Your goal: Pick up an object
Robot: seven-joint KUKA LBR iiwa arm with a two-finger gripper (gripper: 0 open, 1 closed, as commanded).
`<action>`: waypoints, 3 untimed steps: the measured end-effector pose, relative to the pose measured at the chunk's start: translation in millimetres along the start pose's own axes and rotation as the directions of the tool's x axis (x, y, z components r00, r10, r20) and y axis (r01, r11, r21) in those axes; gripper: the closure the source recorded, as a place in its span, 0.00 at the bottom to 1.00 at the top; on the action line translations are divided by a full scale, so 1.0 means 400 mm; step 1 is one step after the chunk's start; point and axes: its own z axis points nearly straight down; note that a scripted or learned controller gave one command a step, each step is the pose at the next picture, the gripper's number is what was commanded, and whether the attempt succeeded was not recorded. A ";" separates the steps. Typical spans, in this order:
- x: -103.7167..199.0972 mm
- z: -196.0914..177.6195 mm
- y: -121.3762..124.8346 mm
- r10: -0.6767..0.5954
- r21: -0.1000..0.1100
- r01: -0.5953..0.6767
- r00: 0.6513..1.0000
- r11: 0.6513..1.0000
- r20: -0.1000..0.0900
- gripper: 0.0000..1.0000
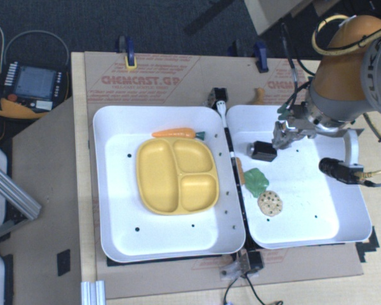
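Arm (pixel 352 62): upper links cut off by the top and right picture edges.
Gripper (pixel 284 137): seen from above over the right bin's far-left part; fingertips too small and dark to separate, spacing unreadable.
Black object (pixel 263 150): just beside the gripper; contact cannot be judged, identity unclear.
Right bin (pixel 305 234): far-right rim hidden under the wrist.
Pendant (pixel 30 88): screen text too small to read.
Aluminium rail (pixel 9 192): cut off at the left edge.

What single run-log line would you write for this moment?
stage: approach | end effector: over right bin, beside black block | held: nothing seen | also there: cookie, green piece
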 end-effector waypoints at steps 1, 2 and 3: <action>0.128 -0.041 -0.038 -0.001 -0.002 0.001 1.000 1.000 -0.001 1.00; 0.251 -0.074 -0.069 -0.002 -0.002 0.002 1.000 1.000 -0.001 1.00; 0.383 -0.056 -0.083 0.000 0.001 0.000 1.000 1.000 0.001 1.00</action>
